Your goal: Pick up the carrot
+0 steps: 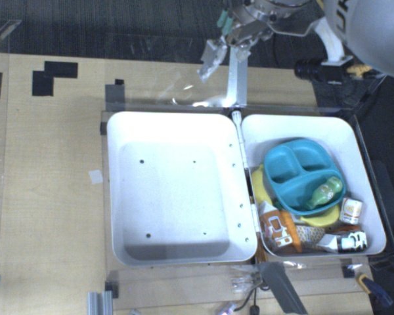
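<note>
Waiting to start: your claw [224, 48] hangs high above the far rim of the bins, fingers apart, holding nothing. The carrot [291, 230] lies in the right bin [364, 151], near its front edge beside the blue tray [295, 166]. Next, you likely swing forward and descend onto it.

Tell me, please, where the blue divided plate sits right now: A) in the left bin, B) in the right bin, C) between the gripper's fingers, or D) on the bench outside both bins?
B: the blue divided plate lies inside the right bin, resting on a yellow item among the other objects there.
</note>
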### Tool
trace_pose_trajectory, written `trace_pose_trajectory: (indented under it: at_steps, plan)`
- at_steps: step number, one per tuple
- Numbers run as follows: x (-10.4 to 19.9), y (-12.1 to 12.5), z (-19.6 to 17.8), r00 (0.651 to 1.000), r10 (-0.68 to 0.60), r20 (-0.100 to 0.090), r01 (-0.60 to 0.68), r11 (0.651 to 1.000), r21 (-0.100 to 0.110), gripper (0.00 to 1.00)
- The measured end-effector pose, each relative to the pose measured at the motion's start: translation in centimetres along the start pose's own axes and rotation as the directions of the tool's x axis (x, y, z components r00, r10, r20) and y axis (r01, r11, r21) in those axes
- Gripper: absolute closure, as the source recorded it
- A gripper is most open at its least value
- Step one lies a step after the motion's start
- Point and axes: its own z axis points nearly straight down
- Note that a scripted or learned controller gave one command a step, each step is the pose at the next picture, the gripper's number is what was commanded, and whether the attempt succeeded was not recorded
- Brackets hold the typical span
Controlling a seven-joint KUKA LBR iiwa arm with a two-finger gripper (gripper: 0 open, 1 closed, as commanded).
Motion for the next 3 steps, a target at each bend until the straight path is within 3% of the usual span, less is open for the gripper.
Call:
trace_pose_trajectory:
  at_steps: [1, 2, 3]
  plan:
    - [0.0, 3.1, -0.1, 0.986, -0.165, 0.001, 0.165, 0.986, -0.002, 0.00]
    - [2.8, 4.5, -0.2, 0.941, -0.340, 0.001, 0.340, 0.941, -0.003, 0.00]
    - [2.9, 4.6, -1.5, 0.939, -0.344, 0.007, 0.344, 0.939, -0.010, 1.00]
